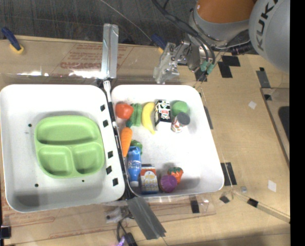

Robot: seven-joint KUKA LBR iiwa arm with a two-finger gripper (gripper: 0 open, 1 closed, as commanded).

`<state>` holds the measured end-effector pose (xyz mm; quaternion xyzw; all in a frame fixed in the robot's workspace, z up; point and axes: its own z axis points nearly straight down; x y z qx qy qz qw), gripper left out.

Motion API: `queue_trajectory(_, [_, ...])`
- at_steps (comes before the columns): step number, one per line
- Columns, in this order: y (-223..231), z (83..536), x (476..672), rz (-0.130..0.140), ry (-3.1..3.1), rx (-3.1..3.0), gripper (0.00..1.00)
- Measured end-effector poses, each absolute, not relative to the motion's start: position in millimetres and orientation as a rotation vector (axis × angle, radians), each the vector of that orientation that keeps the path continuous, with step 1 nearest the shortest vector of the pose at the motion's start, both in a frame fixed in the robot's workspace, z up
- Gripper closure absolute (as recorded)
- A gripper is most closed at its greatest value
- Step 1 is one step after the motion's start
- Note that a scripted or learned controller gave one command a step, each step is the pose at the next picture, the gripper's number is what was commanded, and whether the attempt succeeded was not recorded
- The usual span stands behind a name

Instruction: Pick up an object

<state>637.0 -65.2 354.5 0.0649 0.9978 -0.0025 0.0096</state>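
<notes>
From the juice carton (149,180) and purple fruit (168,183) at the near wall past the banana (149,116), we judge the banana easiest, so our gripper (168,65), beyond the far rim and holding nothing, should descend squarely.

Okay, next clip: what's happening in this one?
A KUKA arm reaches in from the right, its gripper poised above the far rim of the right bin, with nothing between its fingers. That bin holds toy food: a banana, a carrot, a tomato, a bottle, a small carton and more. The left bin holds a green divided plate. Nothing has been picked yet.
</notes>
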Motion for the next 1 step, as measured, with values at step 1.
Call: queue_trajectory(1, [-82.2, 319.6, 630.1, -0.003, 3.135, 0.222, 1.00])
